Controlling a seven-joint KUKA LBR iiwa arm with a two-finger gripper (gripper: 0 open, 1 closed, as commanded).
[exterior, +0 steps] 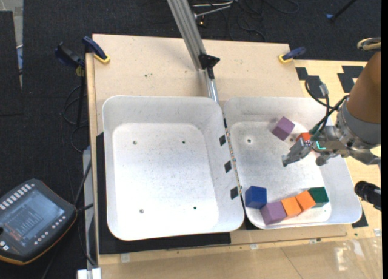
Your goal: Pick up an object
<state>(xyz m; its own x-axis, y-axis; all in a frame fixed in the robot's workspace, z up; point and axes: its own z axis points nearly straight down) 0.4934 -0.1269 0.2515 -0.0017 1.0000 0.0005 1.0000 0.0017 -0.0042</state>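
1. dark carpet surrounds a pale wooden tabletop, its flat board held at the far corners by blue-and-yellow clamps.
2. two shallow white bins sit side by side on it, both with rounded corners and fine dark speckling; the left bin has a raised rim and a flat floor.
3. the right bin holds all the blocks.
4. a purple cube lies tilted near that bin's far side, just beside the pincer.
5. a blue cube sits near the bin's front left, close to the divide between the bins.
6. a row of three blocks lies along the front wall, touching one another: a second purple block, an orange block and a green block.
7. all the blocks look matt and hard-edged.
8. the grey arm comes in from the right, its orange band smooth and rounded above the wrist.
9. the pincer is dark metal, hanging over the middle of the right bin; whether its jaws are apart or together i cannot tell, and no block is seen between them.
10. a slanted aluminium pole runs from the top edge to the far end of the bins.
11. a grey pendant with a screen lies on the floor at lower left.
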